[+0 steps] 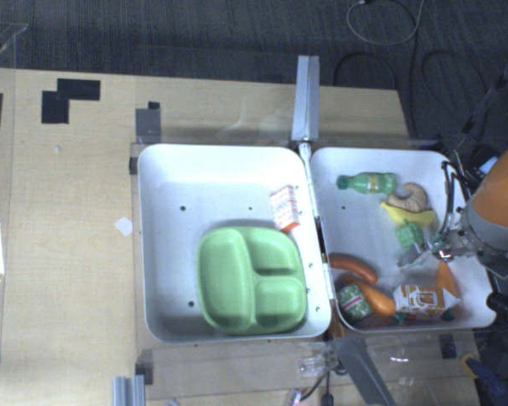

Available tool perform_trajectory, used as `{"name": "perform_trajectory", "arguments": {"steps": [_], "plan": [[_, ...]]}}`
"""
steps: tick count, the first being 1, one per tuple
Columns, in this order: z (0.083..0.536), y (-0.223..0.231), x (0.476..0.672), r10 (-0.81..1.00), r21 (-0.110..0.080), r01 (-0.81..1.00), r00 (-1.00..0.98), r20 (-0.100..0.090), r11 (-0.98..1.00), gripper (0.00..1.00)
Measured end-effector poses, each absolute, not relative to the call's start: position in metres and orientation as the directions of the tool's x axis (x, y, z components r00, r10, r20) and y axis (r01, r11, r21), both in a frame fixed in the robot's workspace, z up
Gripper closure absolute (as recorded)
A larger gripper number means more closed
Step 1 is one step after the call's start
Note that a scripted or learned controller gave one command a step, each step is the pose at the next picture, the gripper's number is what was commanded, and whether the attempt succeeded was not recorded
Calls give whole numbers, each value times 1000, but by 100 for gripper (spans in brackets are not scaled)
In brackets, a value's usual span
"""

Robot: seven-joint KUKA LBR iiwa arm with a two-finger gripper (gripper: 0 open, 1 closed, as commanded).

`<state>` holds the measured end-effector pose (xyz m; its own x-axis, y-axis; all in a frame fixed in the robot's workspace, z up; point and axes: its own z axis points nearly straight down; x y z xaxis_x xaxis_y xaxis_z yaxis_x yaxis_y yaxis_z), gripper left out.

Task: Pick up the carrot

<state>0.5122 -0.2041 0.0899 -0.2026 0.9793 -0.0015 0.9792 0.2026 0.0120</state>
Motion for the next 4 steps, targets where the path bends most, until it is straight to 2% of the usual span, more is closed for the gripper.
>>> {"name": "perform_trajectory", "arguments": {"steps": [1,2,3,4], "plan": [[91,-206,494,813,12,813,-582,-14,582,0],[102,-205,496,813,16,813,-582,-14,583,100],[102,-205,496,813,16,813,-582,-14,582,0],[114,-204,498,813,21,813,-581,-20,582,100]]}}
